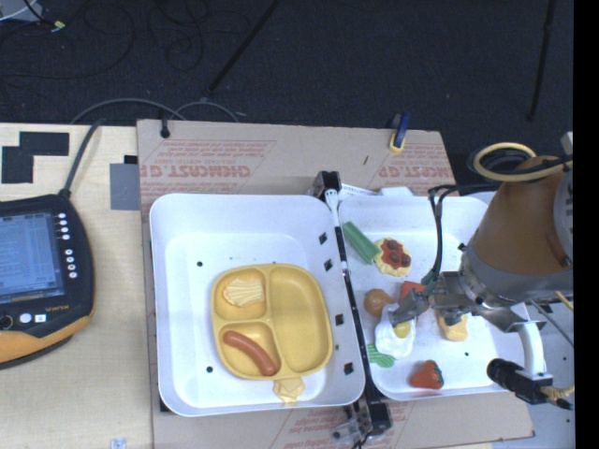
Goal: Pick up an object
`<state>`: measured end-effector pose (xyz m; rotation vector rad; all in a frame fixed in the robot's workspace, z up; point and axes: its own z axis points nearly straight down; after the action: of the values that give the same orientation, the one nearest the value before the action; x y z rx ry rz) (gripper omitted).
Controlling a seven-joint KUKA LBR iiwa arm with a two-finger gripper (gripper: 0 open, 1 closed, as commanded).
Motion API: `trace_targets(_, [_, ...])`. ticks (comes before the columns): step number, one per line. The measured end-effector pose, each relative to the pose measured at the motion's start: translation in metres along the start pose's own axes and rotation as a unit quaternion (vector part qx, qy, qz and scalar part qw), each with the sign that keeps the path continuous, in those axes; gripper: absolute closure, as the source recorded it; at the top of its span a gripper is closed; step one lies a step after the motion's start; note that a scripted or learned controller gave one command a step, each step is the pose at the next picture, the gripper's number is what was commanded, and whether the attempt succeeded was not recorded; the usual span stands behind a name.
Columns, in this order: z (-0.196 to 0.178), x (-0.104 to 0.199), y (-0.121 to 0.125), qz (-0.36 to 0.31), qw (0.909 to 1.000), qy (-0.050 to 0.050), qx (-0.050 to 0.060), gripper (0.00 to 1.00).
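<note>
The arm reaches into the right bin (pixel 468 396) from the right, and its gripper (pixel 413 308) hangs low over the middle of that bin. Just under and around it lie a white fried-egg toy (pixel 391 339), an orange-red piece (pixel 409 290) and a brown ball (pixel 376 300). A yellowish piece (pixel 456 326) sits right beside the wrist. Nothing can be seen held in the gripper. Farther off lie a green vegetable (pixel 359 241), a small pizza-like toy (pixel 393 255), a strawberry (pixel 426 375) and a small green piece (pixel 379 355).
The left bin (pixel 178 251) holds a yellow divided plate (pixel 298 299) with a sausage (pixel 251 352) and a ridged chip (pixel 244 292); a yellow scrap (pixel 288 388) lies by its front wall. A handheld control pendant (pixel 37 269) rests at the far left. Cables cross behind the bins.
</note>
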<state>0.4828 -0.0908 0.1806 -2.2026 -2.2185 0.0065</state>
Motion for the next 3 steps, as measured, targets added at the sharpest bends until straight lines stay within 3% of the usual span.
trace_targets(1, [0.096, -0.001, 0.048, 0.003, 1.0000, -0.004, -0.007, 0.00])
trace_targets(2, [0.082, -0.003, 0.046, 0.007, 1.0000, -0.004, -0.005, 1.00])
trace_targets(3, [-0.012, 0.082, 0.055, -0.001, 1.0000, -0.002, -0.010, 1.00])
